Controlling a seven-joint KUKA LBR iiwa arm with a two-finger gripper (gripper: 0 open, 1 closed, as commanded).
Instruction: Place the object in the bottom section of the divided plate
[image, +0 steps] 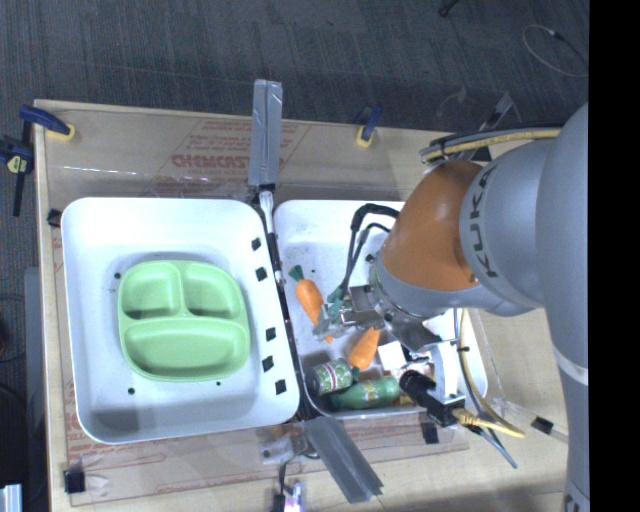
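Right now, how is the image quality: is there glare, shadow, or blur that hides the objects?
Camera view: even light and mostly sharp; the green plate reads clearly in the left bin. Soft shadow lies in that bin's lower-left corner. Mild glare streaks the clear sheet on the bench. The arm shades the right bin, yet the carrot and can stay distinct.

1. Pretty clearly a robotics lab setup, not anyone's kitchen.
2. A wooden table (150, 160) has two white bins (90, 400) held down with blue clamps (370, 125).
3. A big grey-and-orange KUKA arm (500, 240) trails loose cables (490, 145).
4. Dark carpet floor (150, 50) all around.
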